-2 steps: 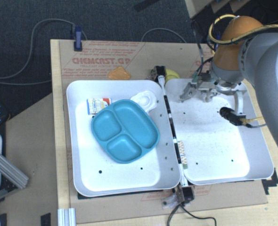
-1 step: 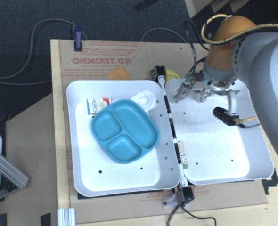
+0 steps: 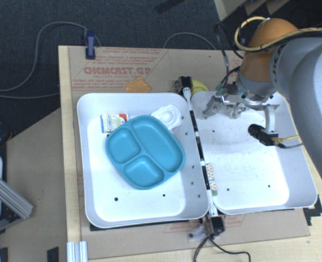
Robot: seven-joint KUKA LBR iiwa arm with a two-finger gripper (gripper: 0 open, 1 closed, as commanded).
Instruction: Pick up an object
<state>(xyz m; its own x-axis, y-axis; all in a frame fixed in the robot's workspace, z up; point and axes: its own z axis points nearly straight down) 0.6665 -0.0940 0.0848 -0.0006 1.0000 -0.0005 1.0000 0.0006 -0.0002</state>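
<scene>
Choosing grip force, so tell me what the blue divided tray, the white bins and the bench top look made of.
Blue divided tray: looks like moulded plastic, matte to satin, with uniform colour and rounded compartment edges.
White bins: probably thin formed plastic with a smooth, slightly glossy finish and rolled rims.
Bench top: seems to be protective paper over board, tan with red printed lettering.

Blue cable clip [image 3: 90,43]; bench [image 3: 68,162]

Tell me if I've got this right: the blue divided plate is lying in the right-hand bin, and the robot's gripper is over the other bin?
Not quite. The camera view shows the blue divided plate lying in the left bin, partly covering a small carton and next to a white cup. The gripper is over the other bin, the right bin, near its far edge.
</scene>
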